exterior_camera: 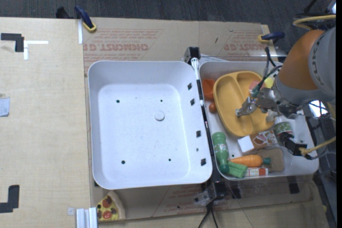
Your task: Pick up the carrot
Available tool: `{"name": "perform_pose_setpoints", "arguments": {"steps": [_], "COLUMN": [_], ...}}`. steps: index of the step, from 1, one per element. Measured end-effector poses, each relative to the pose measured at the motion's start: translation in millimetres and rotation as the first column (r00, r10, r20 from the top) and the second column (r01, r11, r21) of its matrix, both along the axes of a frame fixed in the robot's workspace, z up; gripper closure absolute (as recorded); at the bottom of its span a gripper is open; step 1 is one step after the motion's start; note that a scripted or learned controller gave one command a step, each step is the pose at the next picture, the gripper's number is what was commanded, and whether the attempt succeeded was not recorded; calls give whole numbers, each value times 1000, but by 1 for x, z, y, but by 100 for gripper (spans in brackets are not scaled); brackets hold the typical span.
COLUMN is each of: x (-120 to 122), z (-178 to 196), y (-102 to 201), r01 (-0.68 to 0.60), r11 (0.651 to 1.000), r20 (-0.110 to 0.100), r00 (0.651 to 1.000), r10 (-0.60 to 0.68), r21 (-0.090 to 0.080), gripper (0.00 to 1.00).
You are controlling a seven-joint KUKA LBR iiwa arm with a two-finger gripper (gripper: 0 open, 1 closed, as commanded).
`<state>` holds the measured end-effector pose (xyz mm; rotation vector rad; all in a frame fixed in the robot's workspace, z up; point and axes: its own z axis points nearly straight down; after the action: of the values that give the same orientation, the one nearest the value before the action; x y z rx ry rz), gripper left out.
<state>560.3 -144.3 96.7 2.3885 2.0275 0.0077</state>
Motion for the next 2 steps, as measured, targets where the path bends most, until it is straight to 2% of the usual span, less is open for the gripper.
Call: {"name": "perform_pose_setpoints", "arguments": {"steps": [1, 2], "x": [34, 4], "z": [-1, -1], "y": [-23, 46], "r01": [-162, 23], "r11": [986, 1000], "r20": [-23, -5], "r00": [986, 1000], "r10": [163, -23], "r21": [28, 4], "gripper": [0, 0]}}
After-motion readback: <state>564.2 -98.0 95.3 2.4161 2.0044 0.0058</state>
